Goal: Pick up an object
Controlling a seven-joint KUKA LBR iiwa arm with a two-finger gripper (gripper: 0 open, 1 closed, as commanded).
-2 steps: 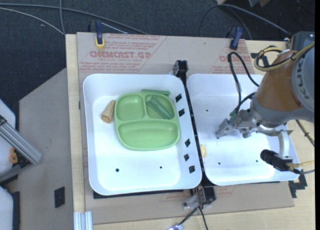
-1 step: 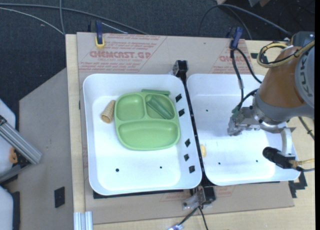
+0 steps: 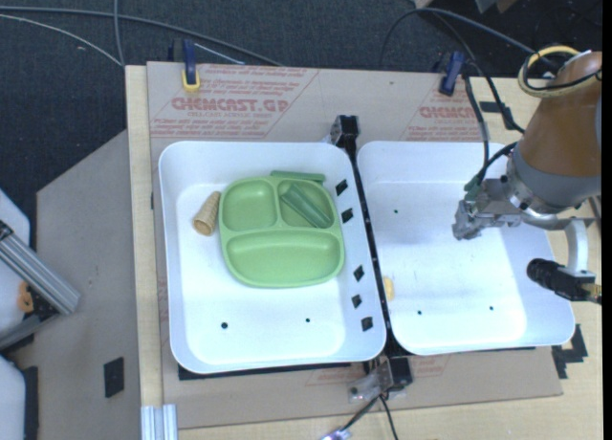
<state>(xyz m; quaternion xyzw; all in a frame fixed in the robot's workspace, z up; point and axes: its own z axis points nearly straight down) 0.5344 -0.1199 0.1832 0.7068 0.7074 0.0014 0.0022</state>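
Two shallow white bins side by side on the table, left bin (image 3: 191, 333) and right bin (image 3: 459, 333), near rims close to the board's front edge. Small yellowish bit (image 3: 387, 287) right at the divide between them, by a row of black tape marks (image 3: 359, 275) down the left bin's right rim.

Over the right bin, toward its right half, the grey arm (image 3: 559, 151) with its orange band, reaching in from the right. Jaws pointed down above bare white floor; open or closed impossible to tell from this angle, nothing seen between them, nothing seen touching them. Plenty of white floor to the left of and in front of the jaws, the bin's right rim close behind the wrist.

Everything worth picking in the left bin, well apart from the jaws: green divided plate (image 3: 282, 237) in the middle, darker green piece (image 3: 308, 204) lying in its far right compartment, another green strip (image 3: 298, 177) just beyond the plate's far edge. Tan cone (image 3: 206, 213) just beside the plate's left edge. Open floor along the left bin's near side, less at the far side.

Farther back, on the brown board (image 3: 316, 94), red print reading "CHEMCAST GP" (image 3: 229, 103), with a second red print (image 3: 449, 115) of the same look to the right, too cut off to read. Blue clamps (image 3: 191, 67) on the board's far edge, dark floor and cables (image 3: 115, 8) beyond.
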